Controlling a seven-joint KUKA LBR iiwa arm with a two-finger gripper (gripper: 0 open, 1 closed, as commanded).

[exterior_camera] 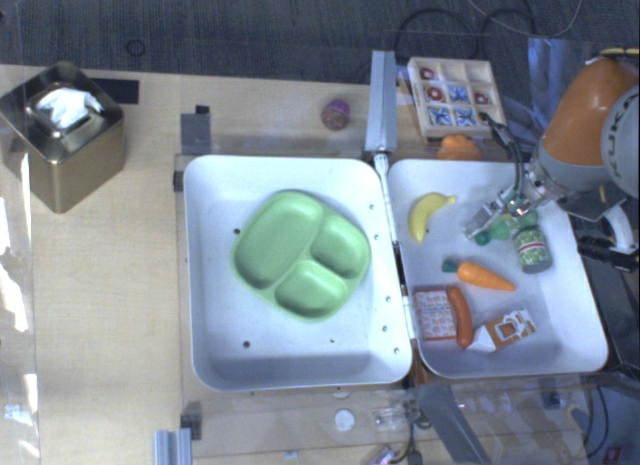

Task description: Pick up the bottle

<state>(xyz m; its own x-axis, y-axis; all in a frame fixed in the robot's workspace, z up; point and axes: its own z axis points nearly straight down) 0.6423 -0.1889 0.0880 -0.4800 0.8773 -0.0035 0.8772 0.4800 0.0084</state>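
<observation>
End effector [497,215]: low in the right bin [590,343] beside the lying bottle [528,243], grip state indiscernible; risk: round bottle rolling aside toward the carrot [484,275].

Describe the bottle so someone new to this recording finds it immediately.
Look in the right white bin, toward its upper right corner, just under the gripper. The bottle lies there above the carrot: small, green-capped, with a pale label, unlike the yellow banana to its left.
</observation>
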